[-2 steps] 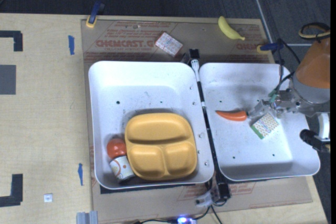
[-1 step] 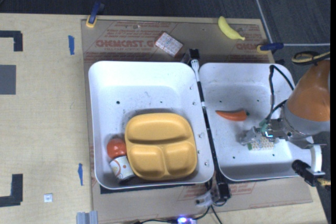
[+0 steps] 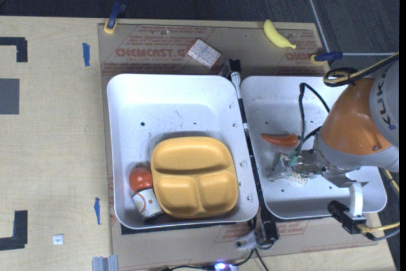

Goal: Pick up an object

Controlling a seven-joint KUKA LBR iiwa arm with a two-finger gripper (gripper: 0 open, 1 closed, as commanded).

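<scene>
- We see the pincer (image 3: 279,167) low inside the right bin (image 3: 374,197), at the end of the grey arm (image 3: 355,127) with its orange band, which comes in from three o'clock.
- We cannot tell whether the pincer is apart or together; its tip is a small dark and pale tangle, too blurred to read.
- An orange carrot-shaped object (image 3: 279,138) lies on the floor of the right bin, just beside the pincer at its twelve o'clock. We cannot tell whether the two touch, and we see nothing between the pincer's tips.
- A small pale dotted piece (image 3: 295,179) lies right under the pincer at about five o'clock; what it is we cannot make out.
- In the left bin (image 3: 127,98) a yellow compartment tray (image 3: 193,176) lies toward six o'clock, with three hollows facing up.
- Touching the tray at its eight o'clock are an orange-red ball (image 3: 140,178) and, just below it, a white cup with orange marks (image 3: 146,202) lying tilted against the bin's wall.
- On the cardboard sheet (image 3: 158,51) behind the bins lie a yellow banana (image 3: 278,34) toward one o'clock and a small checked packet (image 3: 203,53) near twelve o'clock, well apart from each other.
- The cardboard rests on the pale wooden surface (image 3: 51,136), with blue clamps (image 3: 114,14) at its far corners.
</scene>
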